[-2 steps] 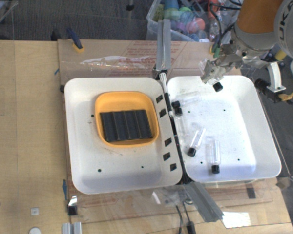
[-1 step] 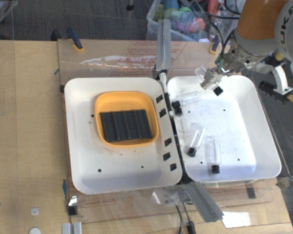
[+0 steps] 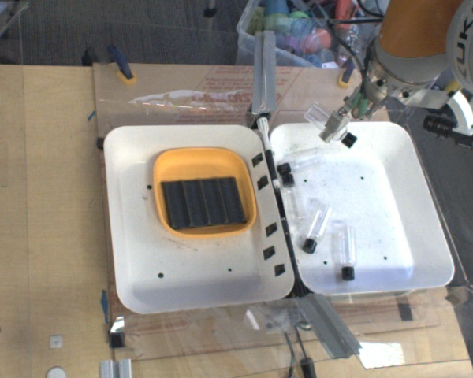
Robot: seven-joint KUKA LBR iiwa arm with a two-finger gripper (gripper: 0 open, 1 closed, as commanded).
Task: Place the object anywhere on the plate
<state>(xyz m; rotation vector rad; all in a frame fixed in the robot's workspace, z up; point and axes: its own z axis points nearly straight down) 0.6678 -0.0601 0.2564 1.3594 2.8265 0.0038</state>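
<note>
left bin (image 3: pixel 126 211): yellow plate (image 3: pixel 204 162), black block (image 3: pixel 203 203) | right bin (image 3: pixel 402 211): clear tubes (image 3: pixel 315 225)

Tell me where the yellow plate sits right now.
The yellow plate lies in the left white bin, toward its upper middle, with a dark ridged block resting on it.

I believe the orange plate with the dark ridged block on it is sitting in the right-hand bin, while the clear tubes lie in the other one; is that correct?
Not quite: the camera view shows the orange plate, with the dark ridged block on it, in the left-hand bin. The clear tubes lie in the other one, the right-hand bin, as you said.
</note>
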